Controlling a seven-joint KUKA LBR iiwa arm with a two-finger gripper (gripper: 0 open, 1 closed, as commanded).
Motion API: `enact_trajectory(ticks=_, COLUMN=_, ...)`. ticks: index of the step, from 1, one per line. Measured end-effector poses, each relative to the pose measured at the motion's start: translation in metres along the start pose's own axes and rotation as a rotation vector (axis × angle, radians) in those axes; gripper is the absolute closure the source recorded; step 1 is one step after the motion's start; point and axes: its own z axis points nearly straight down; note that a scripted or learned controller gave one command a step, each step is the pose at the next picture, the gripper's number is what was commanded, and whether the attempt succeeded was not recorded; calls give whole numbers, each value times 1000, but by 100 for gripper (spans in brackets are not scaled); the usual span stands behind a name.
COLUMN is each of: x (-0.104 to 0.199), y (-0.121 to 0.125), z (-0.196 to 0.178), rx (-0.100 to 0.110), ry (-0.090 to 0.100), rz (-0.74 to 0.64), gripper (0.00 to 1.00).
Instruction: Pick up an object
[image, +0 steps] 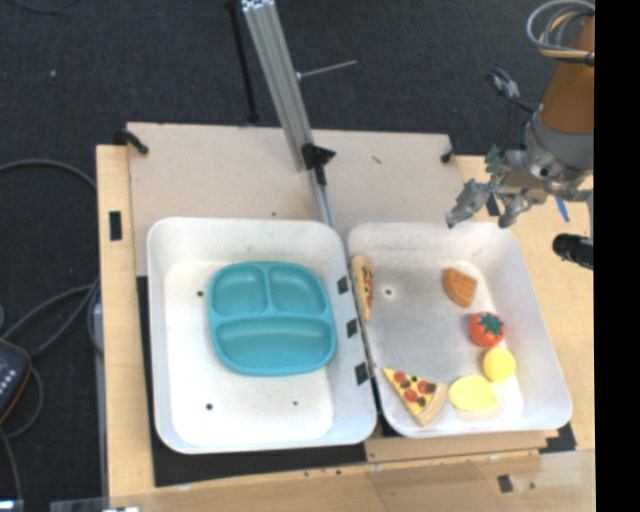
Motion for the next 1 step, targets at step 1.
enact_trajectory(ticks=1, x=0, y=0, z=0, rx=1, ry=-1, rz=-1, gripper=0)
